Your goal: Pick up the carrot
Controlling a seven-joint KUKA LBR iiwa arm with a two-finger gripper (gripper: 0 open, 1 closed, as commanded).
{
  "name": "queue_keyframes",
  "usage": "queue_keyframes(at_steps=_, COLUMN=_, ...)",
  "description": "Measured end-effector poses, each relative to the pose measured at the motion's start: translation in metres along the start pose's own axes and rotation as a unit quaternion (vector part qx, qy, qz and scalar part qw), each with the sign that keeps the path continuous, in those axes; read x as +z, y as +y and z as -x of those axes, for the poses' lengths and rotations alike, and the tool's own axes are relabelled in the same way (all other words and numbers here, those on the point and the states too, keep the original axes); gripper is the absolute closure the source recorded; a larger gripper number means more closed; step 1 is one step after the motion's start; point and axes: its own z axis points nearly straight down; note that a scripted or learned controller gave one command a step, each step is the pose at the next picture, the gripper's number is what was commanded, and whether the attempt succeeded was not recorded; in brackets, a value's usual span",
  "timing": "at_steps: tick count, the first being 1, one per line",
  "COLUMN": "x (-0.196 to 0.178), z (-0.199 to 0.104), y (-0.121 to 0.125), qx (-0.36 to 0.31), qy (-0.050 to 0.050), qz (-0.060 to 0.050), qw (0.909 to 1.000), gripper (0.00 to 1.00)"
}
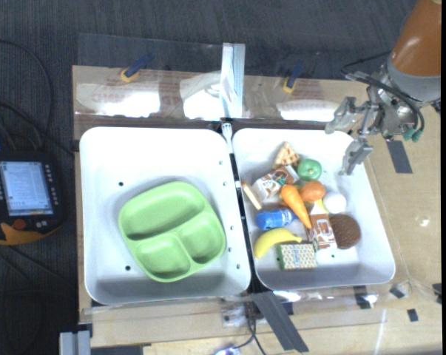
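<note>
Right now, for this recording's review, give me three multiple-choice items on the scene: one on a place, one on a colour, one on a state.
1. Where does the carrot lie?
A. In the right bin, among the other toy foods
B. On the green tray
C. On the bench outside both bins

2. What colour is the divided tray in the left bin?
A. Blue
B. Green
C. Orange

3. How does the claw stand to the carrot?
A. Shut on it
B. Lifting it over the left bin
C. Apart from it, near the right bin's upper right corner, holding nothing

Answers: 1 A, the carrot rests between the blue bottle and the other toy foods. 2 B, the tray is light green. 3 C, bare bin floor separates claw and carrot.
</note>
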Motion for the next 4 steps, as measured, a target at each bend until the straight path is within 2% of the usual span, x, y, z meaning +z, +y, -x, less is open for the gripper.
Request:
queue_keyframes(at_steps=1, x=0.165, z=-0.036, y=0.025, qx=0.086, qy=-0.003, qz=-0.001, qw=0.9963, gripper=0.0)
queue_keyframes(at_steps=2, x=0.185, z=-0.043, y=0.063, qx=0.097, qy=-0.005, qz=-0.001, qw=0.9952, gripper=0.0)
queue_keyframes(at_steps=3, x=0.184, z=-0.062, y=0.073, qx=0.119, qy=-0.008, qz=0.0, qw=0.9928, gripper=0.0)
queue_keyframes(at_steps=4, x=0.173, z=-0.06, y=0.073, qx=0.119, qy=-0.01, qz=-0.002, qw=0.9929, gripper=1.0)
